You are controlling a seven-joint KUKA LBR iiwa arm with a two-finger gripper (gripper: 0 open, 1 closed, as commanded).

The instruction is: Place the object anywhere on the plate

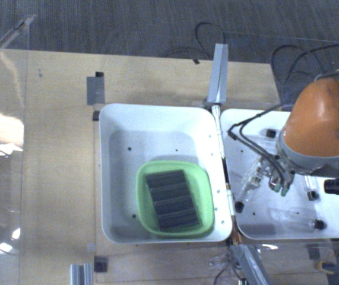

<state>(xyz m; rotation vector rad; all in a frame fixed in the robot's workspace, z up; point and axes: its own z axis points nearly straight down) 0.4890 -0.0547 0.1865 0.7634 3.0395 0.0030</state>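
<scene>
Your gripper (263, 180) hung over the right bin (335, 227); can't tell its state. The dark block (170, 199) already lay on the green plate (203, 186), to the gripper's left.

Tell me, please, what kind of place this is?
Probably a robotics lab test bench. A robot arm with loose cables reaches over two white bins set on a wooden bench, and one bin holds a green plate carrying a dark ridged object.

One fixed camera above the bench (56, 177) — slanted downward, both bins.
</scene>
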